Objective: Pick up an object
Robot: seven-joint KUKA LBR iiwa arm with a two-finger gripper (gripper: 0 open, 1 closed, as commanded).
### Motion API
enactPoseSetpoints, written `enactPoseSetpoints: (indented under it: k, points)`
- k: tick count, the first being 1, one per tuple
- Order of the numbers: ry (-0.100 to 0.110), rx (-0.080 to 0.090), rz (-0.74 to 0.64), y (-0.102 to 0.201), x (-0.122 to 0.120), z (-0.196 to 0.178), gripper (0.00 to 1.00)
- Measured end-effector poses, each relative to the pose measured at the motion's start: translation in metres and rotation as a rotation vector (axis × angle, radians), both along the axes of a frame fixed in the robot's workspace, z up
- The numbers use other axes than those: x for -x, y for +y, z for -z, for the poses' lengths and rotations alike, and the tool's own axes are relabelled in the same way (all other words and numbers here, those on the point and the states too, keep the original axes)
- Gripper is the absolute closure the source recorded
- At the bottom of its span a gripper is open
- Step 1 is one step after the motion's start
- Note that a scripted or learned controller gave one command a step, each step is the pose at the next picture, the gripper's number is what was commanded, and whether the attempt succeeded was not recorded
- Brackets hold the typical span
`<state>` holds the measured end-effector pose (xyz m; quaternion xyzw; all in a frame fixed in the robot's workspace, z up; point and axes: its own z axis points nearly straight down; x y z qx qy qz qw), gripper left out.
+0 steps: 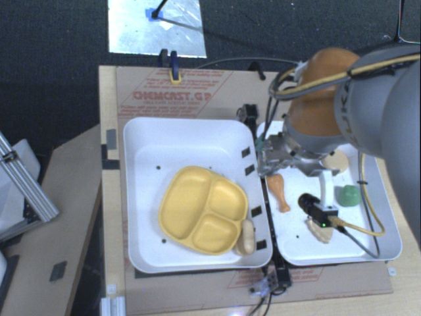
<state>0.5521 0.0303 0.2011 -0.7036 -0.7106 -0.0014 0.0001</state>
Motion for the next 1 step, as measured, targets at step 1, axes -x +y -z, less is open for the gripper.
enactPoseSetpoints:
  k: [1]
  points:
    - [0.001,0.0,0.0,0.0474,0.0083,0.0024,1.0]
